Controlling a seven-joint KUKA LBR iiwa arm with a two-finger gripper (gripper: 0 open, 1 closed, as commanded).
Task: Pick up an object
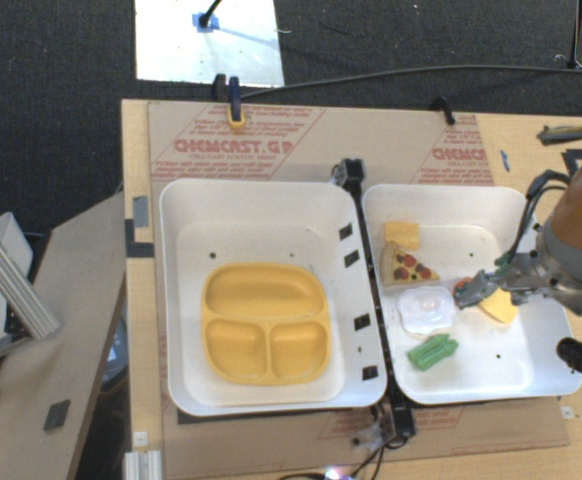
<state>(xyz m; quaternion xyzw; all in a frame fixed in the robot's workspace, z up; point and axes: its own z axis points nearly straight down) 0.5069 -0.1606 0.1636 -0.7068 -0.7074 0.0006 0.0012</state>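
Gripper [468, 290] low in right bin [451, 200], between white lid [423, 311] and yellow wedge [499, 309], evidently positioned for a pick. Jaws' state: cannot tell; nothing visibly held.

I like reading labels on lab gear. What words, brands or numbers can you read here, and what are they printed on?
"CHEMCAST GP": red print on the brown protective sheet under the two white bins, at its upper left.
The same red logo repeats at the sheet's upper right, at a slant; too blurred to read for sure.
Smaller red lines around both logos: too small to read.
Nothing readable on the yellow tray or the toy foods.
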